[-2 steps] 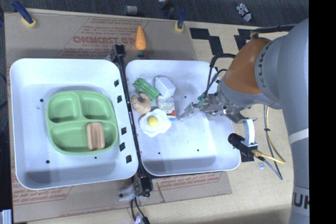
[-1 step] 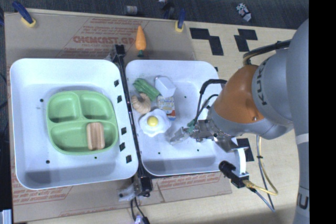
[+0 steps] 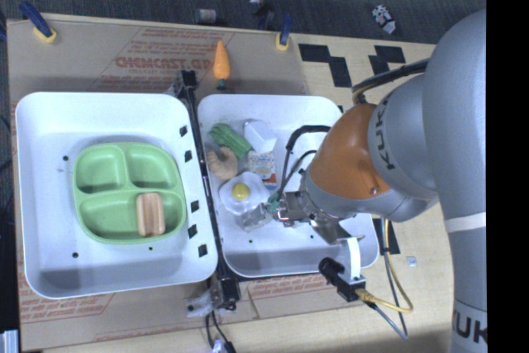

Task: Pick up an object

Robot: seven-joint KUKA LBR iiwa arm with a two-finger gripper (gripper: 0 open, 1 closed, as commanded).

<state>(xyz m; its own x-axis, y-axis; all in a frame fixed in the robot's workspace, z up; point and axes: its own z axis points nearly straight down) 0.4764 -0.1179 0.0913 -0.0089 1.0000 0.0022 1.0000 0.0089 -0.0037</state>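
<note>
Fingers (image 3: 263, 213) state unclear, fried egg (image 3: 240, 193) in right bin (image 3: 281, 264), bread (image 3: 150, 214) on green tray (image 3: 99, 178)

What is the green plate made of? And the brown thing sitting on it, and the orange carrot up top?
The green plate looks like plastic: one even color, smooth moulded compartments, a soft sheen. The brown thing may be a toy bread or hot dog bun, probably plastic or foam; its matte tan surface leaves that open. The orange carrot looks like toy plastic, being bright and smooth.

"KUKA" lettering is seen on the grey robot arm (image 3: 463, 178), partly cut off. Faint red print (illegible) is borne by the brown cardboard sheet (image 3: 149, 54).
</note>
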